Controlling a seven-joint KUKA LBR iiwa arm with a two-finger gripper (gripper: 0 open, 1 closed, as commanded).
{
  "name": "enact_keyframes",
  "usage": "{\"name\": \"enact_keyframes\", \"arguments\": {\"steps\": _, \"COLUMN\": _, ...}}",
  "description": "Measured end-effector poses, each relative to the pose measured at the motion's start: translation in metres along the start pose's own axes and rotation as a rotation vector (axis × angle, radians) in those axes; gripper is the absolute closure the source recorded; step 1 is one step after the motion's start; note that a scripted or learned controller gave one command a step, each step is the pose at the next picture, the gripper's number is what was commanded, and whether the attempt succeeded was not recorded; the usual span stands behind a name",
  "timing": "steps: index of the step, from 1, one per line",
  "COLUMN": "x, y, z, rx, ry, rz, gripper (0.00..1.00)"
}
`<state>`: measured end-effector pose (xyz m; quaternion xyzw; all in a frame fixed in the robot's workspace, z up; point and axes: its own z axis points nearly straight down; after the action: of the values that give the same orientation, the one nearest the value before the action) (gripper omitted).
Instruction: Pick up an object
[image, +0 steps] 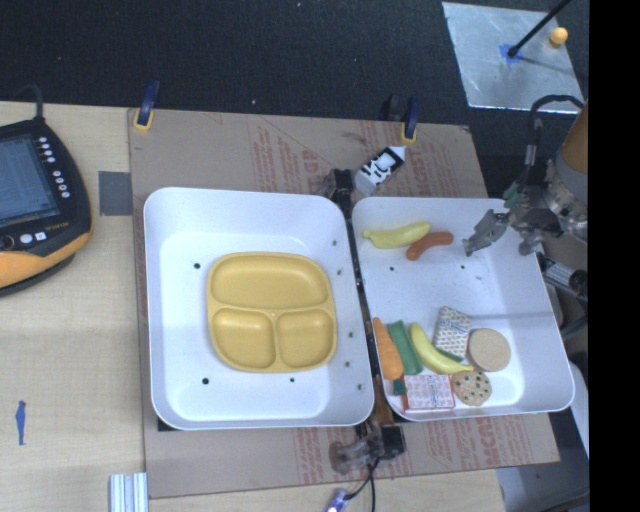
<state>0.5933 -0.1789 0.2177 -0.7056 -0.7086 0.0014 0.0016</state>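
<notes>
Handset (35, 205): far left of the pincer, on the desk (60, 350), clear of both bins.
Left bin (165, 300): well left of the pincer; holds a yellow divided tray (272, 310), nothing else seen in it.
Right bin (545, 330): the pincer hangs over its far right part.
Yellow banana (396, 236): left of the pincer, near the bin's far wall, touching or just beside the sausage (430, 244).
Sausage: nearest thing to the pincer, a short way left of it; likeliest target, my judgement.
Near-side cluster: carrot (386, 350), green piece (407, 347), second banana (438, 352), patterned packet (452, 329), round biscuit (489, 350), chip cookie (470, 387), red-edged card (430, 393); all well below-left of the pincer, packed close.
Pincer (484, 236): fingers look spread, nothing between them; tips low over bare bin floor.
Risk: closing here catches only air, since nothing lies under the tips.
Risk: sausage and banana are round and close together; a descent off-centre could nudge one aside or roll it.
Risk: the cluster is crowded; fingers may land on neighbours.
</notes>
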Motion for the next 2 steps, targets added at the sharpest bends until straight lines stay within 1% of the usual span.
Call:
{"name": "enact_keyframes", "arguments": {"steps": 1, "x": 0.038, "y": -0.117, "z": 0.008, "rx": 0.0, "ry": 0.0, "rz": -0.001, "gripper": 0.0}}
{"name": "enact_keyframes", "arguments": {"steps": 2, "x": 0.052, "y": -0.077, "z": 0.124, "rx": -0.007, "ry": -0.001, "rz": -0.003, "gripper": 0.0}}
